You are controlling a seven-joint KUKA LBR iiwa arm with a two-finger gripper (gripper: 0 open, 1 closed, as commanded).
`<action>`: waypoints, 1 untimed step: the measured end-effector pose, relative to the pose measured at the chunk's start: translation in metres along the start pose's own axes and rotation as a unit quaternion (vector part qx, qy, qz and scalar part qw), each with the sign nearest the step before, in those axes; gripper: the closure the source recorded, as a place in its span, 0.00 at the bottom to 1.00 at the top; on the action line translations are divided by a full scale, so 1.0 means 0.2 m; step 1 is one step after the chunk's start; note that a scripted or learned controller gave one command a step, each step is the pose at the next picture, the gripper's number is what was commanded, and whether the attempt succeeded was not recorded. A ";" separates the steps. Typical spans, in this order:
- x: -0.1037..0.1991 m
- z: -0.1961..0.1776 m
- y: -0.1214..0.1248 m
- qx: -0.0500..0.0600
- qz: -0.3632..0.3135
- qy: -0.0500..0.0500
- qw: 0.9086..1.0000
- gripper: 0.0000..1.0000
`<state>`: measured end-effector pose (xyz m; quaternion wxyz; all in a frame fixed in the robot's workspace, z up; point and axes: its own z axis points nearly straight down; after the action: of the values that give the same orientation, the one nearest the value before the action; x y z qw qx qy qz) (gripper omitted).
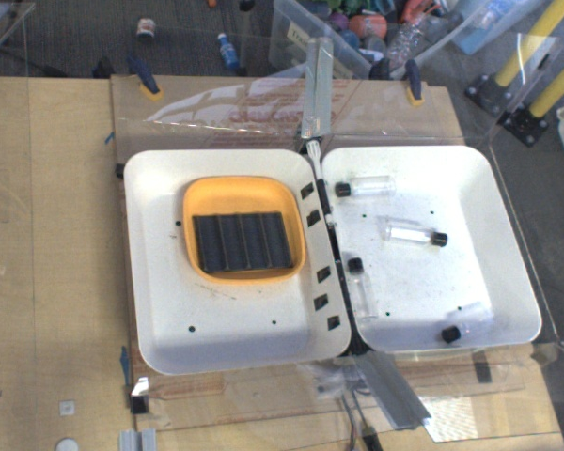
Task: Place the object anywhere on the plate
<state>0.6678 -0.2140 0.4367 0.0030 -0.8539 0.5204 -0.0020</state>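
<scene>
An orange square plate [237, 189] sits in the middle of the left white bin [160, 299]. A black ridged rectangular block [242, 241] lies flat on the plate and covers most of its floor. In the right white bin [470, 205] lie several clear vials with black caps: one near the back left [365, 186], one in the middle [414, 236], one along the left wall [358, 284] and one at the front right corner [464, 326].
A metal divider bar [317, 92] runs between the bins at the back. Clamps [148, 83] hold a clear sheet behind the bins. A tub of colourful toys [385, 7] stands beyond the bench. The wooden bench [47, 252] lies bare on the left.
</scene>
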 end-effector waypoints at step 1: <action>0.00 0.00 0.00 0.000 -0.032 0.000 0.999 1.00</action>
<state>0.6677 -0.2132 0.4366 0.0027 -0.8701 0.4929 -0.0018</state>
